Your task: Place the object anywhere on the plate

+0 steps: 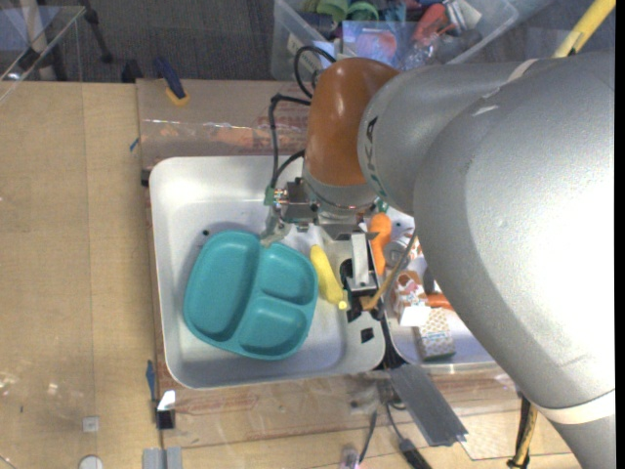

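Jaws: can't tell whether they are wide or narrow. They sit under the wrist [327, 203], and the top-down angle hides them.

Wrist hangs over the left bin [195, 193], right above the 1 o'clock corner of the plate [234, 291]. Orange band [337, 125] is at the wrist's 12 o'clock. Grey arm [508, 213] comes in from 3 o'clock.

Plate: teal, three compartments, one large at 9 o'clock and two smaller at 3 o'clock. It lies flat on the left bin floor, in the 6 o'clock half. All three compartments show plain teal.

Likely task object: yellow piece [327, 277], elongated, slanted from 11 to 5 o'clock. It is off the plate, just beside its 3 o'clock rim; touching or a hair apart, can't tell. It is at the wrist's 6 o'clock. Can't fully confirm it's a loose item.

Orange piece [379, 228]: short, carrot-like, at the wrist's 4 o'clock, over the wall between the bins. Which bin it's in, can't tell. Also off the plate.

Right bin [467, 362] is at 3 o'clock of the left one, largely under the arm. In it are a spotted box [437, 340] and a red-and-white item [410, 286] at the box's 11 o'clock.

Beyond the bins: a clear tub [391, 8] of mixed toys at 12 o'clock. A blue clip [174, 84] lies on the wooden counter [68, 262], at 11 o'clock of the left bin.
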